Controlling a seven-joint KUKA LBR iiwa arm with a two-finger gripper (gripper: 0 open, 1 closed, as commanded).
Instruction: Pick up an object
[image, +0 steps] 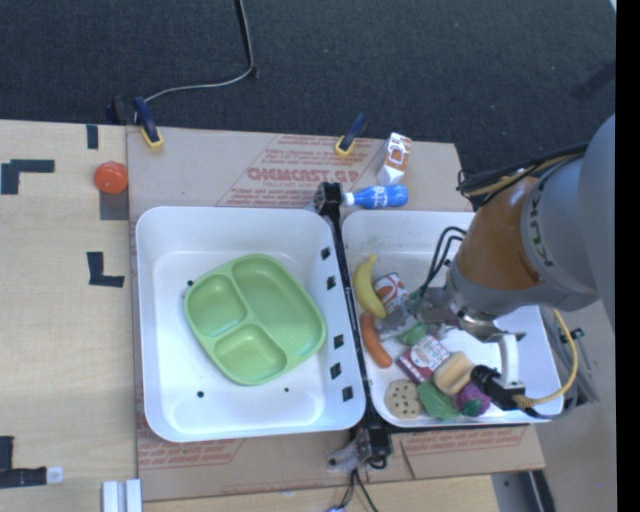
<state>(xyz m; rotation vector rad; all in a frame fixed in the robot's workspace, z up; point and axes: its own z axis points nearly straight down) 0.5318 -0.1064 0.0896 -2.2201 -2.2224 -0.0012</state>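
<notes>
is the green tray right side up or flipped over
Right side up: the green tray lies flat in the left bin, its three compartments facing up.

one fixed overhead camera slants down onto both bins (150, 300).

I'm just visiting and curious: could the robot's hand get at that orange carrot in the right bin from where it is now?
Probably yes. The carrot lies in the open beside the banana, with nothing on top of it, and the hand hangs just to its right. The bin wall close on its left might crowd a grip.
</notes>
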